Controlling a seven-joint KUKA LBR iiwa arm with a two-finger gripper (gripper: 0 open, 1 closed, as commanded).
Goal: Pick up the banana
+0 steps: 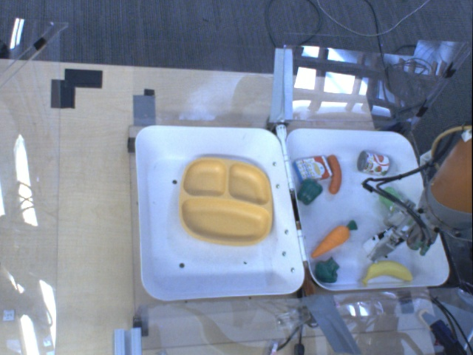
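Left bin (148, 220): holds a yellow three-compartment tray (225, 200), lying flat near centre, with bare white floor on all sides of it.

Right bin (425, 161): holds several items. Far left, a small packet (311, 168) with a sausage (335, 174) just beside it on the right. A dark green piece (310, 191) sits just near of the packet. Far right, a small can (374, 161) lies on its side. Carrot (331, 239) lies slanted at centre; a second dark green piece (327, 270), possibly broccoli, sits at the near-left corner.

Banana (386, 273) lies flat along the near wall, right of centre, apart from the carrot.

Gripper (384, 244) reaches in from the right, low over the bin floor just far of the banana. Finger spread cannot be made out in the clutter of cabling; nothing is seen between the fingers.

Open floor lies between carrot and banana.
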